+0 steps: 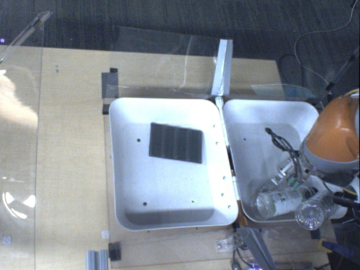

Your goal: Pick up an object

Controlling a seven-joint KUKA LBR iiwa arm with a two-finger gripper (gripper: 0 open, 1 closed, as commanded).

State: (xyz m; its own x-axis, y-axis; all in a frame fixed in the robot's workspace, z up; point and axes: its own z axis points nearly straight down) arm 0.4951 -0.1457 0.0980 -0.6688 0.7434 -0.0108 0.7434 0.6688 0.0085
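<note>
A clear plastic bottle (274,202) lies on its side at the front of the right bin (253,129). Beside it, at the bin's front right corner, sits a second clear round container (310,215). The arm's orange band (335,131) hangs over the bin's right side, and my gripper (286,176) is low in the bin, just above and touching or nearly touching the bottle. Black cable loops run from the gripper toward the bin's middle. A dark grey ribbed rectangular pad (175,143) lies flat in the left bin (126,167), toward its back.
A metal divider post (223,69) stands behind the seam between the bins. Clear plastic sheets lie on the wooden bench at the left and behind the bins. Cables and fittings crowd the bench's front right corner (253,252).
</note>
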